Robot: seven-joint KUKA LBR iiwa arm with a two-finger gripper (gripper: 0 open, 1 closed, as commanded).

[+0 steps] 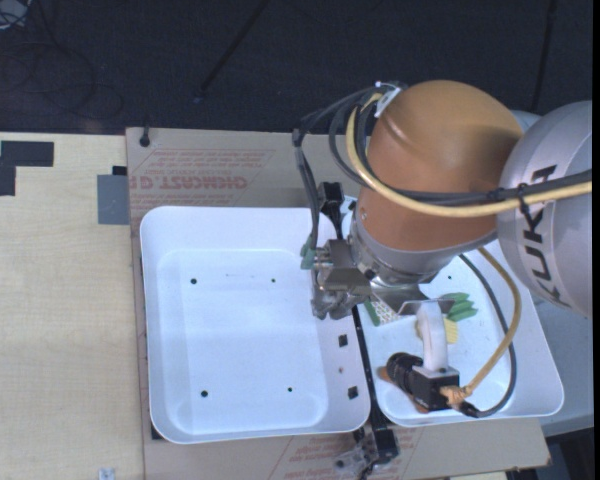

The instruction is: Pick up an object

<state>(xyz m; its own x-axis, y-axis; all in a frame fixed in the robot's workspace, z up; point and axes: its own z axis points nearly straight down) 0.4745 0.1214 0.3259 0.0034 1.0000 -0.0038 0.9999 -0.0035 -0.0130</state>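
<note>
In the right bin (540, 383) I see a green object (461, 307) just beside the arm (440, 168). The end effector (330, 290) hangs where that bin meets the left bin (240, 338); I cannot tell whether it is apart or together.

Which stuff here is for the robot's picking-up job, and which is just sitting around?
For the job: claw, green object, right bin.
Just lying about: left bin, cardboard sheet, black patches on the bench.
</note>
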